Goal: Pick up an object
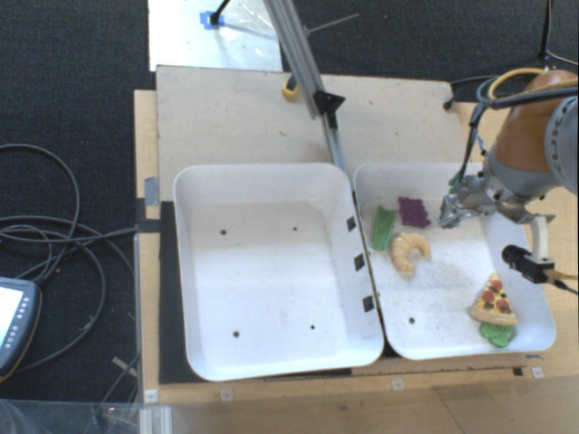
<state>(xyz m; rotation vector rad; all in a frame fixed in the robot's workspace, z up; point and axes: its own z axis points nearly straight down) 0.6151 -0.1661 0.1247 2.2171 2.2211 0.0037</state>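
Observation:
The right bin (425, 346) holds several toy foods. A purple piece (413, 211) lies near its back, with a green strip (384, 228) to its left and a tan croissant (410, 250) in front of them. A pizza slice (493, 301) rests on a green leaf-shaped piece (497, 334) at the front right corner. My gripper (450, 213) hangs over the back of the right bin, just right of the purple piece and apart from it. I see nothing held in it.
The left bin (194, 269) sits beside the right one, their rims touching along the middle. A slanted metal pole (303, 57) crosses the board behind the bins. Cables and a tablet (14, 319) lie on the floor at left.

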